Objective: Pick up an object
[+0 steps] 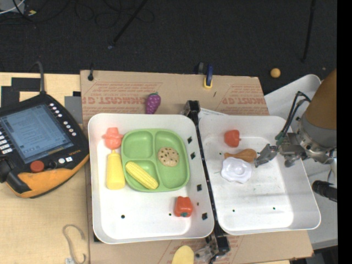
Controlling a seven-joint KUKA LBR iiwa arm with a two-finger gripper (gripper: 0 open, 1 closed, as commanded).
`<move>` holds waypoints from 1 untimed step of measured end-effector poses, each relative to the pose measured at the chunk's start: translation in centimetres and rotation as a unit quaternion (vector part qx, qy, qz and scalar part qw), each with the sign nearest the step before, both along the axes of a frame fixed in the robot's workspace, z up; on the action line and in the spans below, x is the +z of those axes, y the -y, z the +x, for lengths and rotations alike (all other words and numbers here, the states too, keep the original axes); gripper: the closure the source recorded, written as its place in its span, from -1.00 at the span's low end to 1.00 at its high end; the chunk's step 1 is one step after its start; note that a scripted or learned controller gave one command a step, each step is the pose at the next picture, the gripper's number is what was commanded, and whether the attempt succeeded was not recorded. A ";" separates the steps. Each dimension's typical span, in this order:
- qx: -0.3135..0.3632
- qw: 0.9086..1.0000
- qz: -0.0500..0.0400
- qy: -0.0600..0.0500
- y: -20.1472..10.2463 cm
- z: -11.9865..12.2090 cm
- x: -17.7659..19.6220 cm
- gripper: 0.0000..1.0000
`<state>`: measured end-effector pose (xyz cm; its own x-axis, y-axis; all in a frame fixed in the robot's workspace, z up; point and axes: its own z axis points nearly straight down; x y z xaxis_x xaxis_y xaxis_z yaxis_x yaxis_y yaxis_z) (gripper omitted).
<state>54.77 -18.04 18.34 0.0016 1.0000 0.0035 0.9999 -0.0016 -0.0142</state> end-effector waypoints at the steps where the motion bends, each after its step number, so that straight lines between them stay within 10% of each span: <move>1: 0.001 1.000 -0.001 0.007 0.0 0.3 0.7 -1.00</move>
<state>55.08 -18.09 19.01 -0.0001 1.0000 0.0006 1.0000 0.0001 -0.0011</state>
